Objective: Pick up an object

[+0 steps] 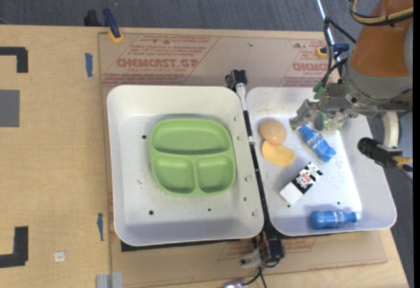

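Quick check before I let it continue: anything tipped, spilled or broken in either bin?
No spill or damage stands out. In the right bin, both blue bottles lie on their sides, and the green divided tray sits flat in the left bin.

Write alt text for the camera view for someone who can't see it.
A robot gripper hovers over a blue bottle in the right bin, beside a bread roll. The left bin holds a green divided tray.

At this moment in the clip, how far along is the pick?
Nothing looks lifted yet. The gripper is low over the right bin, near a small blue bottle; its grip can't be judged. The bun, yellow piece, box and second blue bottle lie untouched. Grasping and lifting remain.
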Robot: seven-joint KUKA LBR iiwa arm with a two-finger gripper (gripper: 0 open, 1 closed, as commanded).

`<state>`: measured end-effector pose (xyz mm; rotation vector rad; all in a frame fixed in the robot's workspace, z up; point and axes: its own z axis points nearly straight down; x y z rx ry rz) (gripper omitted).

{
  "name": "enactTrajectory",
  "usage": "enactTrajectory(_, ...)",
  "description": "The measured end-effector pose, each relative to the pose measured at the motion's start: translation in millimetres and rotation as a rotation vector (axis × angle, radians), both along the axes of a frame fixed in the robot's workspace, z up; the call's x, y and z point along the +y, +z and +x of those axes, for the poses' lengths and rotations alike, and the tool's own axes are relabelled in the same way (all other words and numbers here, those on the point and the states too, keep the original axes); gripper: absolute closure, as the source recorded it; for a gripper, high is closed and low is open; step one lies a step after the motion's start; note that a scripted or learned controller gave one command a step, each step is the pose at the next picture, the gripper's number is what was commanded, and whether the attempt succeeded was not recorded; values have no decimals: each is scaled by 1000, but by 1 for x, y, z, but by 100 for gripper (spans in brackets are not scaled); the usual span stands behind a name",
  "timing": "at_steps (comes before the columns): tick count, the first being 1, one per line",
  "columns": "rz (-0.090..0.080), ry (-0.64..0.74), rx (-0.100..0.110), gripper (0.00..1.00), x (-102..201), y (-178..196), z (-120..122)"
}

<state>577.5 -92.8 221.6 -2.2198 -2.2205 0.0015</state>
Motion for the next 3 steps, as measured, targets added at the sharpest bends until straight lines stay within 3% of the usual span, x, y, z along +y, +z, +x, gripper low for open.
enactTrajectory(1, 0, 83, 1, 0, -60, -120, 8)
enactTrajectory(2, -1, 84, -5, 100, -59, -109, 10)
enactTrajectory(3, 0, 295, -4, 100, 23, 4, -22)
